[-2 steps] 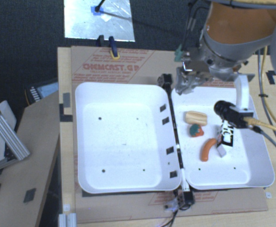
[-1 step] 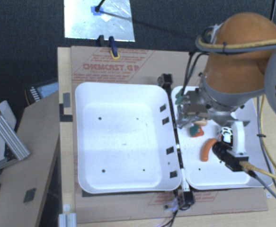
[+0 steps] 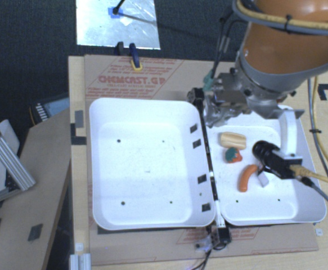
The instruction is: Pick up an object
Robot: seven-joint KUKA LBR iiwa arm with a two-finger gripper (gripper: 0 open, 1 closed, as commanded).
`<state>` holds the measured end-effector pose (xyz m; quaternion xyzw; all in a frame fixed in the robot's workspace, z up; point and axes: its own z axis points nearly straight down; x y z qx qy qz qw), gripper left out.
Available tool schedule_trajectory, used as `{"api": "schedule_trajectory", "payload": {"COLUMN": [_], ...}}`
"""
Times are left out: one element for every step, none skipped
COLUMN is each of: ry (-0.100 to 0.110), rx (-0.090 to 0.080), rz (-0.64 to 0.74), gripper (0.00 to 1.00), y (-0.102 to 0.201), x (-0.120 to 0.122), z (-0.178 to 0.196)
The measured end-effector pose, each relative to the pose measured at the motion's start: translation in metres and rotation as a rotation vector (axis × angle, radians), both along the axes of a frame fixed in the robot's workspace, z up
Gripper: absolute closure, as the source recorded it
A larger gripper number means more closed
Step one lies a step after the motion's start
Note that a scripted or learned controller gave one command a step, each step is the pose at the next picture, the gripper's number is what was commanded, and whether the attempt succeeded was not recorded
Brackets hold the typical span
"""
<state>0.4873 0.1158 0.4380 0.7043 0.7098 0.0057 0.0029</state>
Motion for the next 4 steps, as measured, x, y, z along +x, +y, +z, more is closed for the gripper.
{"api": "schedule_trajectory", "payload": {"ry": [0.006, 0.024, -0.002, 0.013], "rx": [-0.001, -0.008, 0.004, -0.004], "rz": [-0.001, -0.008, 0.003, -0.002], "gripper": [1.0, 1.0, 1.0, 1.0], "y": [0.033, 0.03, 0.108, 0.119], "x": [-0.001, -0.002, 0.008, -0.001], "z": [0.039, -0.16, -0.036, -0.077]}}
